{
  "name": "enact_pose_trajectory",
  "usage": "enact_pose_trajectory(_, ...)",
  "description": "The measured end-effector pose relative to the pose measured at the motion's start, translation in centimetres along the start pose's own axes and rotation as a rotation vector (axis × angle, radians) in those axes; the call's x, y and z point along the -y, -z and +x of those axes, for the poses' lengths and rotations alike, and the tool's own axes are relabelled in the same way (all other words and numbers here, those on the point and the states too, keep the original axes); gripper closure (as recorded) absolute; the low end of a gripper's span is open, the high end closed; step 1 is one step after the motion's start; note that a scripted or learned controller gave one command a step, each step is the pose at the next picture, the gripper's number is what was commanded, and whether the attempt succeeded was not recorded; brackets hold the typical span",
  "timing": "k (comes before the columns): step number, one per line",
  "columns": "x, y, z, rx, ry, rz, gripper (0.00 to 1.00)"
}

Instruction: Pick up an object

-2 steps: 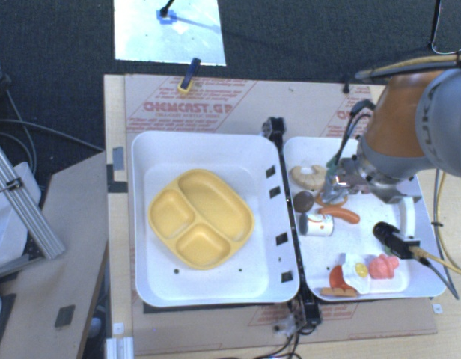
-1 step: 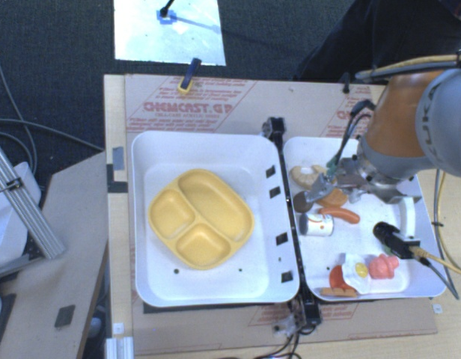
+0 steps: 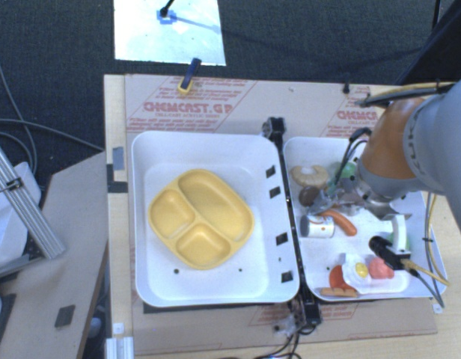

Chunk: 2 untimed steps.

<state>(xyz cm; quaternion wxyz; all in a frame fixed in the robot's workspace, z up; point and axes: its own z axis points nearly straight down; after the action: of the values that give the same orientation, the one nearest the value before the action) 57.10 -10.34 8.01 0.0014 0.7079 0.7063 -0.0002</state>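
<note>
Here, on the tabletop [image 3: 215, 103], the left white bin [image 3: 163, 144] holds a yellow three-compartment plate [image 3: 200, 217], lying flat near the bin's middle. Just beside it, across the black clips at the shared edge, the right white bin [image 3: 309, 264] carries the small toy foods: a tan mushroom-like piece [image 3: 310, 175] near the top, a dark brown lump [image 3: 309, 195] just below it, then a small white cylinder [image 3: 319, 228] touching the left end of an orange sausage-shaped piece [image 3: 341, 222]. Toward the bin's front edge sit a red piece [image 3: 336, 277], a fried egg [image 3: 355, 269] and a pink lump [image 3: 381, 268], close together. The arm [image 3: 410, 148] reaches in from the right, and its pincer [image 3: 341, 194] is down among the upper items, just above the sausage; whether it is released or clenched cannot be told, since the wrist hides it, and no object is seen between it.
</note>
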Motion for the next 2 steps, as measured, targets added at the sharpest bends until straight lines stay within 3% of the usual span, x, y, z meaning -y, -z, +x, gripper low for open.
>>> enact_pose_trajectory(1, -0.1, 1.5, 0.3, -0.002, 0.006, -0.002, 1.0)
enact_pose_trajectory(2, -3.4, 10.0, -1.6, 0.001, 0.006, -0.011, 1.0)
